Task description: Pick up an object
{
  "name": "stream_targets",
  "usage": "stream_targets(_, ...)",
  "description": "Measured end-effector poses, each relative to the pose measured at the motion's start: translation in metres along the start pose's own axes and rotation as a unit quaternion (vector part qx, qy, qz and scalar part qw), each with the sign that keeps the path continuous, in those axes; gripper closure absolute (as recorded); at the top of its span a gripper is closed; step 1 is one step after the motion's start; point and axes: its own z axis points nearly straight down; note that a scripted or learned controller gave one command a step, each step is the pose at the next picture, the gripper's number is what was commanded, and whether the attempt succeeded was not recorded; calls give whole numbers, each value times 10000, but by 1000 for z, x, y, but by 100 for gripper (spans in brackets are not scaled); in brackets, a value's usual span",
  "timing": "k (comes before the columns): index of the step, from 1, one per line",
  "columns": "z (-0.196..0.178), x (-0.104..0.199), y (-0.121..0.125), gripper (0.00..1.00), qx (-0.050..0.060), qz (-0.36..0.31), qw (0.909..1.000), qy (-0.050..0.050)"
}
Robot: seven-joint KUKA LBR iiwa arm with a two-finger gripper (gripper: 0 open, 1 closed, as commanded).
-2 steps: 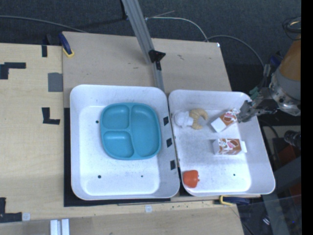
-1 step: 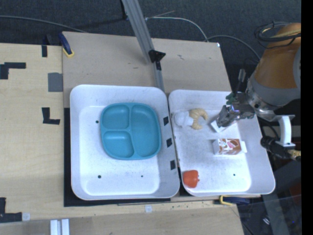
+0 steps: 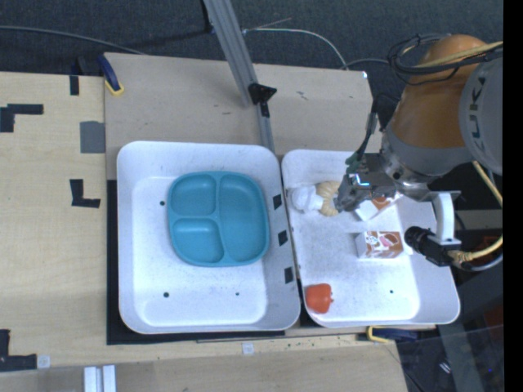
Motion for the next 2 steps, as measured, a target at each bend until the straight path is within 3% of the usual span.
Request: stream_targets(2, 3, 113, -14, 100, 8, -1, 10000, -2)
